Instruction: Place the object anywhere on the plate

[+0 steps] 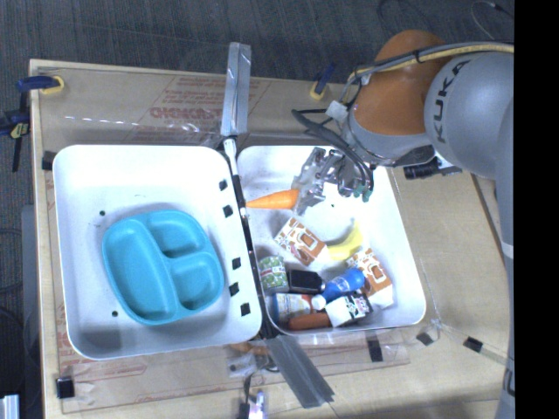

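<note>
Bins [140, 160]: white plastic, smooth, slightly glossy. Plate [162, 266]: turquoise plastic, smooth, satin sheen. Carrot [272, 202]: orange, matt, plastic look. Cartons [300, 241]: printed card. Bottle [342, 285]: glossy blue plastic. Arm [472, 103]: grey shell, smooth, semi-gloss; orange band glossy. Bench [454, 321]: pale wood-like board, matt. Floor [131, 16]: dark, rough weave.

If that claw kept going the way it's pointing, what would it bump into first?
The gripper points down and left at the carrot, whose thick end lies right at its fingertips. Past it stands the right bin's left wall. Depth is hard to judge from above.
</note>
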`<state>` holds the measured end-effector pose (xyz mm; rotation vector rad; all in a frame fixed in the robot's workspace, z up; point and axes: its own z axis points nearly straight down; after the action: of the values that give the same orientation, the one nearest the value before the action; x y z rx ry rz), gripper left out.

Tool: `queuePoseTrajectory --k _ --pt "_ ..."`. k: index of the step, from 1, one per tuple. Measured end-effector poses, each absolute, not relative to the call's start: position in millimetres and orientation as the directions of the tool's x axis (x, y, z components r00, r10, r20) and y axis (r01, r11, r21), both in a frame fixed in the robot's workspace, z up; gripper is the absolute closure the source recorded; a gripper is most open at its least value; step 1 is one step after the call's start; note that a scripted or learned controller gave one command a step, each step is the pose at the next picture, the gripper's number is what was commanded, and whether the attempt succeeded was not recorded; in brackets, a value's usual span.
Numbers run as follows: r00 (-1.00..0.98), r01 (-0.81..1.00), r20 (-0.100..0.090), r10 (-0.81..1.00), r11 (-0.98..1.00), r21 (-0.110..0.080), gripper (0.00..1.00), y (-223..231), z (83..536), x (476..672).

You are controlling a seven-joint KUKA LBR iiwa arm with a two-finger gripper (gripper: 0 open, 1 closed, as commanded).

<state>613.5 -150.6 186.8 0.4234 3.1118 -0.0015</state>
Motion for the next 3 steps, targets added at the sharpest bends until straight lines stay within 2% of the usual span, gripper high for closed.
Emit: queuePoseTrajectory --k 1,2,3 --pt "-0.977 0.215 0.001 0.215 0.977 0.0 1.0 -85.8 192.0 611.0" --pt "-0.941 0.339 -0.003 0.339 0.941 0.0 1.0 -80.7 302.0 615.2" --pt "-0.946 0.326 0.002 0.326 0.946 -0.001 1.0 -25.4 193.6 577.6"
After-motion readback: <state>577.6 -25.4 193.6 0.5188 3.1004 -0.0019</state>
